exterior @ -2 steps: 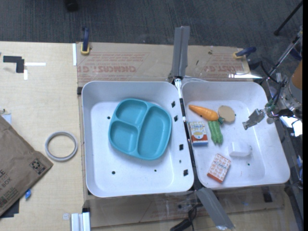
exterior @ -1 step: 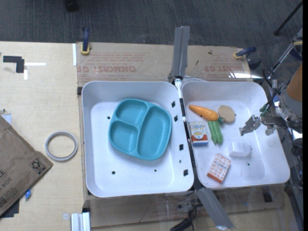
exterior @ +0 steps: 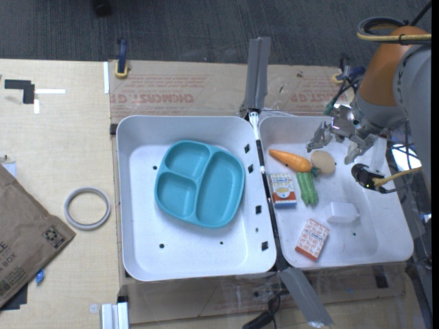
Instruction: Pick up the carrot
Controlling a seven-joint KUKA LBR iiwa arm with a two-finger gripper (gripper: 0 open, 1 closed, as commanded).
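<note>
Gripper [exterior: 337, 143] open, above carrot [exterior: 290, 160]

carrot [exterior: 291, 160]: orange
plate [exterior: 199, 183]: teal blue
bins [exterior: 137, 204]: white
tape ring [exterior: 88, 207]: grey
egg [exterior: 323, 162]: beige
pea pod [exterior: 308, 188]: green

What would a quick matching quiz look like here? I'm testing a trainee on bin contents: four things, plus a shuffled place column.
Things:
1. carrot
2. blue divided plate
3. roll of tape
4. orange-and-white packet

Places:
A. on the bench, left of both bins
B. in the left bin
C. near the right bin's front edge
D. near the right bin's back left, by the divider

Pairs: 1-D, 2-B, 3-A, 4-C
</note>
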